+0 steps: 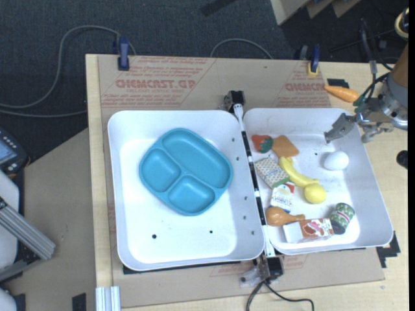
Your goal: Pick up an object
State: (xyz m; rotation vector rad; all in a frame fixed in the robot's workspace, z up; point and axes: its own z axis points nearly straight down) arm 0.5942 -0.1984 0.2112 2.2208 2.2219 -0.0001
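The grey two-finger gripper (355, 124) is hovering over the upper right corner of the right shallow white bin (369, 186), at about one o'clock from the bin's middle. Its fingers are standing apart, released, with nothing between them.

A white round ball (335, 161) is lying in this bin just below the gripper, at roughly seven o'clock from it and apart from it. At nine o'clock from the ball, a yellow plastic banana (299, 179) is sitting among small toy foods, and a green speckled ball (342, 216) is resting near the bin's five o'clock corner.

The left shallow white bin (130, 238) is carrying a blue plastic divided plate (185, 171). Both bins are sitting on the brown table (97, 109).
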